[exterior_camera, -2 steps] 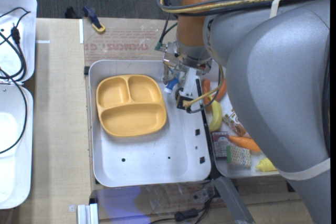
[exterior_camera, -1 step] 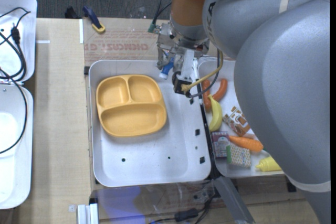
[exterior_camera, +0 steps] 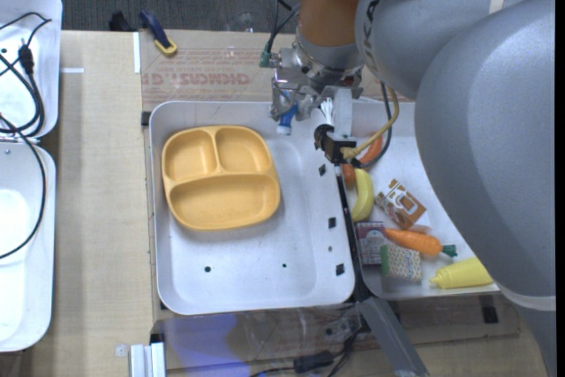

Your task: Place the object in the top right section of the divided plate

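Upside-down "CHEMCUT" on cardboard [exterior_camera: 221, 71]

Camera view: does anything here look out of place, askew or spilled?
Nothing looks spilled or damaged. The yellow divided plate sits flat in the left bin, slightly rotated against the bin's edges, its sections bare. The toy food, such as the banana and carrot, is crowded in the right bin.

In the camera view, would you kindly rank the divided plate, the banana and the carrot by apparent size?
1. Divided plate, clearly largest.
2. Banana and carrot: they look about alike, so I won't rank them.
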Motion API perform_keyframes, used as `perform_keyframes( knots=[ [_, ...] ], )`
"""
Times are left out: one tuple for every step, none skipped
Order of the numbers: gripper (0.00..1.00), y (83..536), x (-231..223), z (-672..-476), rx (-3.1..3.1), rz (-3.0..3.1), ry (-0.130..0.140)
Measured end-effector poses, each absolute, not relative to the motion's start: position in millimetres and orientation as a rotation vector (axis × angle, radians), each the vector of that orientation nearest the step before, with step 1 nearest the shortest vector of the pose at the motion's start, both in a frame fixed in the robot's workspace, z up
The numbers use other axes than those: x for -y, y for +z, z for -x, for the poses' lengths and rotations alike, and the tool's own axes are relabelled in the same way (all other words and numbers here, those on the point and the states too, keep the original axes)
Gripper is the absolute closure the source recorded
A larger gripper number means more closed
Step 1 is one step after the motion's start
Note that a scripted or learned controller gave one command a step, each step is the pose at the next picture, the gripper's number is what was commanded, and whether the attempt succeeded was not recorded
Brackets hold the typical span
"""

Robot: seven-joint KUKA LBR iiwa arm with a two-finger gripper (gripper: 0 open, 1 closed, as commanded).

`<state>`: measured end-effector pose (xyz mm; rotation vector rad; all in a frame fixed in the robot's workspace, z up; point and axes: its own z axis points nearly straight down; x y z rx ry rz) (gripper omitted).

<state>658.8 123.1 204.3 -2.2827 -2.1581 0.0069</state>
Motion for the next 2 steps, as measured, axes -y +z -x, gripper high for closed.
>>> perform_keyframes(
  knots=[
    [1.0,174.8,-114.9,-658.5,2.258,2.182,0.007],
    [0.0,175.1,-114.9,-658.7,2.259,2.182,0.005]
  ],
)
